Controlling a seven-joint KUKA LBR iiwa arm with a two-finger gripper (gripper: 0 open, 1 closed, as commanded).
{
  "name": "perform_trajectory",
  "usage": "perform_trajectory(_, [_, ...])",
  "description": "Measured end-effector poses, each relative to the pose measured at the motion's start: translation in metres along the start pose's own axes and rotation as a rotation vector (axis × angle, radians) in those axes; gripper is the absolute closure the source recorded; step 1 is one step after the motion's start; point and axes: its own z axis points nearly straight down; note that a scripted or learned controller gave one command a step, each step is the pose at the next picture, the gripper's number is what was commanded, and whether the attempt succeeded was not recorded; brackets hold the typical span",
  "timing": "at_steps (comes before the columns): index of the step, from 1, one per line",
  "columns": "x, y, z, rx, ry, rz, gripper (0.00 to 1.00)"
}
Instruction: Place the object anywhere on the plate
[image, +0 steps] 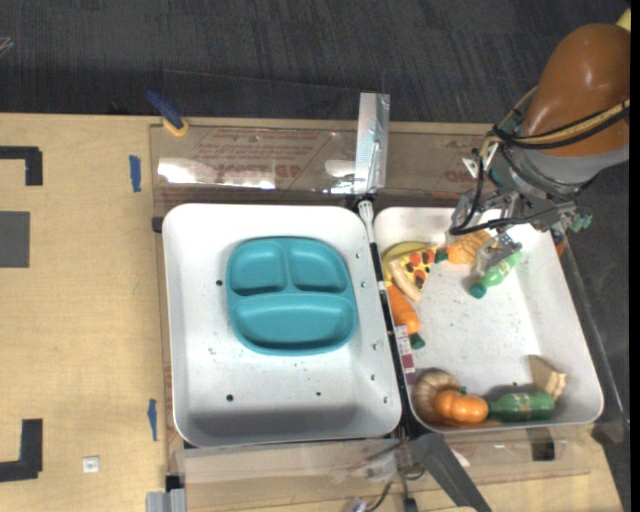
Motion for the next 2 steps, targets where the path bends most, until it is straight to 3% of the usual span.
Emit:
perform_trajectory(1, [0.023, 0.056, -0.008, 0.000, -0.001, -0.095, 1.00])
perform_trajectory(2, [-0.007, 0.101, -0.041, 0.002, -0.006, -0.133, 1.00])
